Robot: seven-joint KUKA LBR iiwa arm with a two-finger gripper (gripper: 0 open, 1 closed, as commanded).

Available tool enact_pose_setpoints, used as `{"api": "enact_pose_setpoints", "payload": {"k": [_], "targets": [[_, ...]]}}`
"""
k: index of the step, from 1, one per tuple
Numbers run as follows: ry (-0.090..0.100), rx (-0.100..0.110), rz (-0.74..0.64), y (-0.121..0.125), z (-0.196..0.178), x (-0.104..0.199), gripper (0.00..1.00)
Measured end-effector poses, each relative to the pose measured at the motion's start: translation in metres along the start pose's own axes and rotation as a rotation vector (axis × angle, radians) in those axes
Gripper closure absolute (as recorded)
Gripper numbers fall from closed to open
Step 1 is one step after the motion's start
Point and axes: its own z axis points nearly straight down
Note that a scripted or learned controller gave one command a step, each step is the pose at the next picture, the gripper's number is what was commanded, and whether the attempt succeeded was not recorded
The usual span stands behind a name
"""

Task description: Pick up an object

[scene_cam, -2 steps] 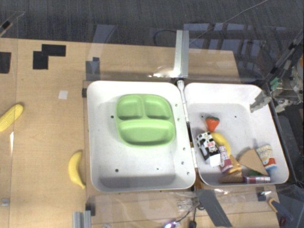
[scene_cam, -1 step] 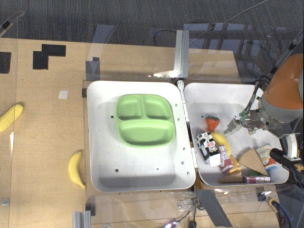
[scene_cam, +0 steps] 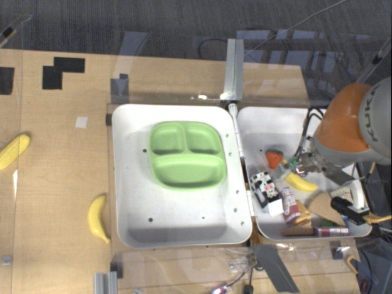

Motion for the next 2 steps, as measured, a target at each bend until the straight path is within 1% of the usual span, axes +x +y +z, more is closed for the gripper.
{"api": "enact_pose_setpoints", "payload": {"k": [1,2], "targets": [[-0.001,-0.008,0.0,0.004,-0.011,-0.001,1.0],[0.004,0.007,-0.001,0.063,-0.095,0.038,1.0]]}}
